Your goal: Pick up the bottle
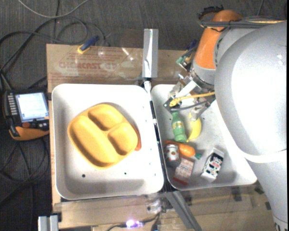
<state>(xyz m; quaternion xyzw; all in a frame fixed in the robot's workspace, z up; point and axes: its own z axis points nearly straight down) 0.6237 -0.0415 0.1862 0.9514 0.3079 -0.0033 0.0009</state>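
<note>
Currently at the approach step: the grey robot gripper [185, 102] is seen low over the far end of the shallow white bin on the view's right [229, 177], just above the small green plastic bottle with a pale label [178, 129]. Nothing is seen held. Whether the gripper is spread or pressed together cannot be told, as its tip is lost among bracket and cable.

The bottle appears to be laid on its side on the bin floor, dark cap toward the gripper, close to the bin's left wall. A curved yellow banana [196, 128] is laid just beside it on the right; touching or apart cannot be told. Past the bottle's base, a small round tin with a red label [172, 153] and an orange carrot with a green top [187, 150] are crowded near. A yellow moulded divided plate [103, 134] is seen in the other white bin [62, 177], well apart.

Judgement: the grasp is not yet made and the task is barely begun. The next move is thought to call for the gripper to be centred over the bottle's body, turned so the closing line is set across the bottle's width, then lowered and closed. The banana's closeness is judged the chief risk: it may be pinched along with the bottle, or the bottle nudged aside
</note>
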